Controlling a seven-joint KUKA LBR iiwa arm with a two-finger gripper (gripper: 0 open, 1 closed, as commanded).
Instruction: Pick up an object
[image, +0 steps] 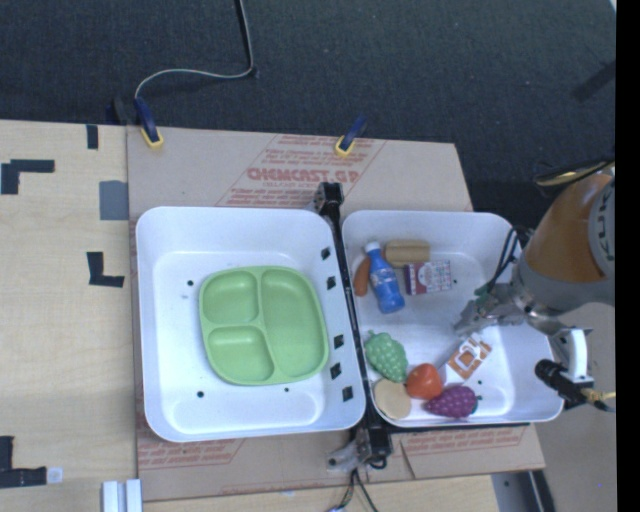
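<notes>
So looking down from the fixed camera, the table (60, 300) has two white bins side by side on a sheet of cardboard (290, 170). The left bin (160, 300) has a green plate (265, 325) with three compartments sitting flat in the middle. The right bin (500, 235) is where all the pickable stuff is: a blue bottle (384, 280) lying up toward 11 o'clock of the bin, with a small orange thing (361, 279) just beside it on its 9 o'clock side, a tan block (407, 253) touching or nearly touching the bottle's top at 12, and a little carton (432, 277) just beside the bottle at its 3 o'clock. Down at the bin's 7 to 6 o'clock there's a cluster: green grapes (386, 355), a tomato (425, 380), a beige disc (392, 400) and purple grapes (452, 402), all packed close together. A small orange-and-white packet (470, 356) lies tilted near the middle-right, just at 1 o'clock of the tomato. The arm (570, 250) comes in from 3 o'clock, and the claw (478, 312) is down inside the right bin just above the packet, at its 12 o'clock. It's too small and blurry, so can't tell how wide it is, and nothing is visibly between its tips.
</notes>
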